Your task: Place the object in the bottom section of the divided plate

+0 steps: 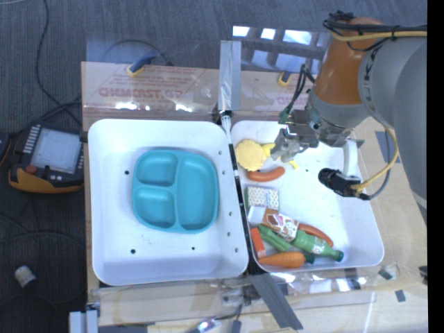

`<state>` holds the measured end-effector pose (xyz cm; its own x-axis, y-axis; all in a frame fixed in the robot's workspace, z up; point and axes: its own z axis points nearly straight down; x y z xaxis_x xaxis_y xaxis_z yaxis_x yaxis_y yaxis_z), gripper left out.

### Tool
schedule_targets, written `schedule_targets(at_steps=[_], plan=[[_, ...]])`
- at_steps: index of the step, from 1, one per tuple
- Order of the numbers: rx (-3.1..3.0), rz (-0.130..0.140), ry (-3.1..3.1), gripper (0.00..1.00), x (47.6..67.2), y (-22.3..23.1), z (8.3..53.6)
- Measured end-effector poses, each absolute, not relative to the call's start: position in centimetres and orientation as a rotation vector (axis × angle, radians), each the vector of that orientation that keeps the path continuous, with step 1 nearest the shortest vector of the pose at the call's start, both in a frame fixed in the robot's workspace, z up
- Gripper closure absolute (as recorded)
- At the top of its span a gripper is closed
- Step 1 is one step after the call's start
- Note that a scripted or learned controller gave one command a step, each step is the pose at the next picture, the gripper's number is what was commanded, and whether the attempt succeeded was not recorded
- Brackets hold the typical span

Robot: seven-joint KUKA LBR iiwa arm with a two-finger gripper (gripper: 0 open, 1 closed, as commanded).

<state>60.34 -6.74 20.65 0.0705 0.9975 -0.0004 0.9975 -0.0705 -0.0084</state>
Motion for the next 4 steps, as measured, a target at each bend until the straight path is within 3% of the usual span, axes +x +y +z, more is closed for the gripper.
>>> schedule_targets(at_steps=[1,2,3,4], plan=[[-2.465,0.012,-1.937,1.0,58.1,-0.4,21.1],[-2.523,0.016,-1.864,1.0,56.2,7.4,18.0],[-2.251,0.014,-2.189,1.0,55.8,15.0,23.4],[-2.251,0.014,-2.189,0.0,55.8,15.0,23.4]])
